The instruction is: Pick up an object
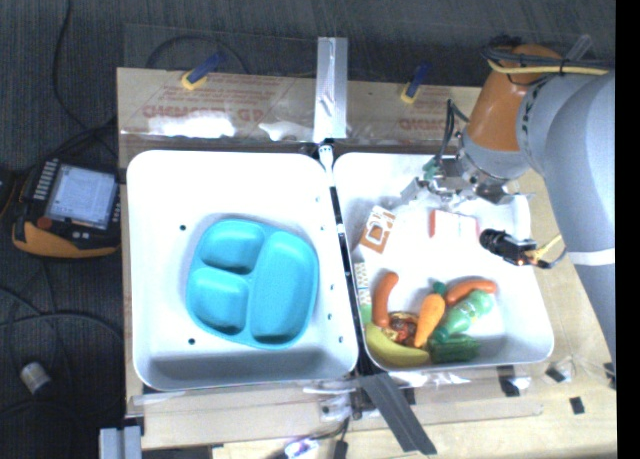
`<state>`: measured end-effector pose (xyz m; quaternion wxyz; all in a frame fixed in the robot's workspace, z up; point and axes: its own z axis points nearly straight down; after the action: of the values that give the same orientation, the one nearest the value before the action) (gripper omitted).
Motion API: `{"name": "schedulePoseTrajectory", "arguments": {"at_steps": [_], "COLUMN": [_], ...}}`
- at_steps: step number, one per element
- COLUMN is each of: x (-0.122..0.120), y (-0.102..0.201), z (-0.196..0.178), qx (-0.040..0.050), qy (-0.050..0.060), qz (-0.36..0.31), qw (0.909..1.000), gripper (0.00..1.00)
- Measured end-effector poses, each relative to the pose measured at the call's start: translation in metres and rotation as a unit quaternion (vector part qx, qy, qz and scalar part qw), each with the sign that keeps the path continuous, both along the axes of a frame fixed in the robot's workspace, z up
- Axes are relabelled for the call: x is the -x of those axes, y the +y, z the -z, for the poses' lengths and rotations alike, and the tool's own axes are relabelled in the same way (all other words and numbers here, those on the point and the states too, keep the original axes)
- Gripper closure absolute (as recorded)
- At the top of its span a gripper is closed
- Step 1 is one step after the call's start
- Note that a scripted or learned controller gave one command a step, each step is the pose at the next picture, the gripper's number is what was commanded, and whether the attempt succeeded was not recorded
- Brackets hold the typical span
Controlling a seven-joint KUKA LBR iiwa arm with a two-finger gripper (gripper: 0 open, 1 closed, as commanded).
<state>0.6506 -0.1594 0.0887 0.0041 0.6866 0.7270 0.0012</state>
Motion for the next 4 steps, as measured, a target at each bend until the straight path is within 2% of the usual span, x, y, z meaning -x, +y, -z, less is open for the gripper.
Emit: {"name": "schedulePoseTrajectory", "arguments": {"at_steps": [1, 2, 3, 4], "x": [0.021, 0.062, 0.086, 0.042], "y": [0.009, -0.064, -0.006, -0.026], "z": [-0.001, -0.066, -0.007, -0.087], "qx": [0.0017, -0.0005, 0.0055, -0.0008], "qy": [-0.001, 0.005, -0.006, 0.004], "qz": [-0.072, -0.134, -0.107, -0.120], "qw": [0.9974, 0.9910, 0.9942, 0.9928], "gripper": [0.00, 0.00, 0.00, 0.00]}}
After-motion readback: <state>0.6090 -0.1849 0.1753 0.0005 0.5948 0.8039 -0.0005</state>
